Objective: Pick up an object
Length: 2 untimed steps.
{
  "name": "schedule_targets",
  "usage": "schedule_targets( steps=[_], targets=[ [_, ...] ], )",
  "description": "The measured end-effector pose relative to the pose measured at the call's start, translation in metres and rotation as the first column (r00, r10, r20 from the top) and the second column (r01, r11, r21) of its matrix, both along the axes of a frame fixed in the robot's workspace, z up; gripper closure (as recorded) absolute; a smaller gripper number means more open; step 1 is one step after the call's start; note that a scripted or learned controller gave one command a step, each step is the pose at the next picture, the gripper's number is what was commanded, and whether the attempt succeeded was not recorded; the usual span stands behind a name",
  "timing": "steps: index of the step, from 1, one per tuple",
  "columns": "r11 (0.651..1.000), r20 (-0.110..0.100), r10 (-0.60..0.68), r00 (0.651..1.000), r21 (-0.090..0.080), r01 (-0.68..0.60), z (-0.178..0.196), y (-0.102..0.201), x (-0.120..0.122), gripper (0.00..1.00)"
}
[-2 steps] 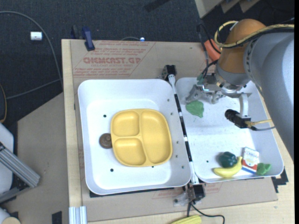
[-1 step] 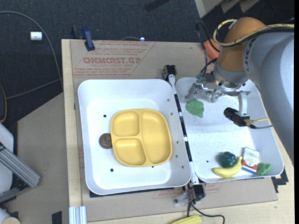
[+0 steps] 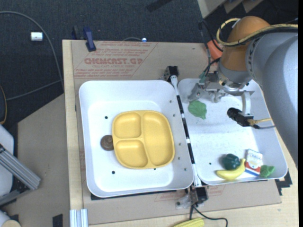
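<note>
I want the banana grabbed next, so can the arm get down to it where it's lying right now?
Probably, but it's crowded: the banana lies in the right bin against a dark green object, a small carton beside it.

A tray (image 3: 142, 139) lies in the left bin (image 3: 90, 94); a banana (image 3: 230, 172) in the right bin (image 3: 208, 173).

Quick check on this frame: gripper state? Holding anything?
Gripper: cannot be told. It sits over the far end of the right bin, just above a green leafy object; nothing is visibly held.
</note>
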<state>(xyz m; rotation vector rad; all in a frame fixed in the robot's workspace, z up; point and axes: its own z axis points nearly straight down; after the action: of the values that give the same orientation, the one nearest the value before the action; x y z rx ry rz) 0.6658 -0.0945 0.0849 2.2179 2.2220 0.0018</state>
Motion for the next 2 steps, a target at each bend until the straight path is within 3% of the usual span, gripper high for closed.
schedule_targets(
  steps=[1, 2],
  targets=[
    [1.0, -0.004, -0.002, 1.0, 0.001, 0.002, 0.0, -0.005, -0.016, 0.0],
    [1.0, -0.002, -0.002, 1.0, 0.0, 0.002, 0.01, -0.005, -0.016, 1.0]
  ],
)
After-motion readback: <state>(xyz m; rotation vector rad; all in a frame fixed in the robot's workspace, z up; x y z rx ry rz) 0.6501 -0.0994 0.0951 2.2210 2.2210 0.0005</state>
